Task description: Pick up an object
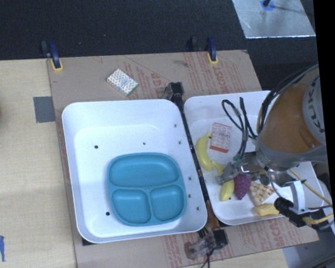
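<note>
The shallow white plastic bin on the left (82,168) carries a light-blue three-compartment plastic tray (146,187), lying toward its six o'clock side. The second shallow white plastic bin (213,211), just beside it at three o'clock, is where I work. My grey arm with the orange band (288,127) reaches in over this bin from three o'clock and covers much of its far side.

My gripper (237,169) hangs low near the middle of the right bin. Whether my jaws are spread or closed I cannot tell; the wrist above hides them, and I see nothing clearly held between them.

The candidates lie around me. A yellow curved plastic banana (203,152) sits at about ten o'clock from my gripper, against the bin's left wall. A small white card with red print (219,136) lies at eleven o'clock. A purple lumpy toy, perhaps grapes (241,185), sits just below me at six o'clock, touching a small yellow piece (226,191) at seven o'clock. A pale checked wafer-like piece (261,192) lies at four o'clock.

I judge I am at the descent-and-grasp step, with the purple toy the likeliest target. Next calls for closing squarely on it, then lifting straight up without dragging its neighbours.
</note>
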`<state>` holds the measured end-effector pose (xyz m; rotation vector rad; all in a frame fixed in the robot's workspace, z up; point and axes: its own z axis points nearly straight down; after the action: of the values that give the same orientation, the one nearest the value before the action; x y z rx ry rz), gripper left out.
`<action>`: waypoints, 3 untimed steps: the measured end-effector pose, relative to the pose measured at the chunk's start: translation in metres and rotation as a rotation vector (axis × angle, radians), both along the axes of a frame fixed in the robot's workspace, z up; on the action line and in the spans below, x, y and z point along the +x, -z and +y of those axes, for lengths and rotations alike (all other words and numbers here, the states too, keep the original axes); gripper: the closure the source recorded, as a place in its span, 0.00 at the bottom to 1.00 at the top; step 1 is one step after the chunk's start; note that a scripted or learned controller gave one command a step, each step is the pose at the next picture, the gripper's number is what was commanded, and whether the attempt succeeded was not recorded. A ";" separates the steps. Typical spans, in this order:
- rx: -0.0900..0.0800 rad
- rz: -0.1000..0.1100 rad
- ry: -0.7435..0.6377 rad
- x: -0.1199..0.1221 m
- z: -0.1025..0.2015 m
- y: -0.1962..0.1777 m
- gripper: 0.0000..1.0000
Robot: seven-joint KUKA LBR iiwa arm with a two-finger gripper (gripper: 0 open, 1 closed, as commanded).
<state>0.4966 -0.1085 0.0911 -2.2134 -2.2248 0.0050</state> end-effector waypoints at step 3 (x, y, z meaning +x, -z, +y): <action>-0.001 0.000 0.002 0.010 0.003 -0.057 1.00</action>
<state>0.5070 -0.1052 0.1480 -2.2158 -2.2238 0.0059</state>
